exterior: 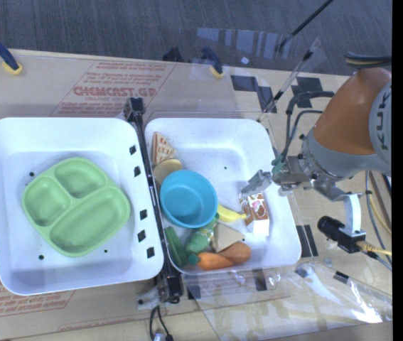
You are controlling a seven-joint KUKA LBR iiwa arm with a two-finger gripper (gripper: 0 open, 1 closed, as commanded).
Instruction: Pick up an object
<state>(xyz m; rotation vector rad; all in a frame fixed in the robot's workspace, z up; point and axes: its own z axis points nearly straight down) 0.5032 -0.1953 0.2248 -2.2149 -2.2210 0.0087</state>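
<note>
Orange carrot (215,261) and green vegetables (190,244) crowd the near wall of the right bin (286,233), beside a blue bowl (187,197). Right of the bowl, a small brown-and-white carton (256,210) lies under the gripper (258,183); whether its fingers are spread or closed cannot be told. A clean pick likely needs a centred, straight descent. Bare floor lies behind the bowl; the bin's right wall stands close.

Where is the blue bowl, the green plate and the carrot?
blue bowl (187,197), camera view, inside of bowl.
green plate (77,206), camera view, middle ridge.
carrot (215,261), camera view, middle of body.
</note>
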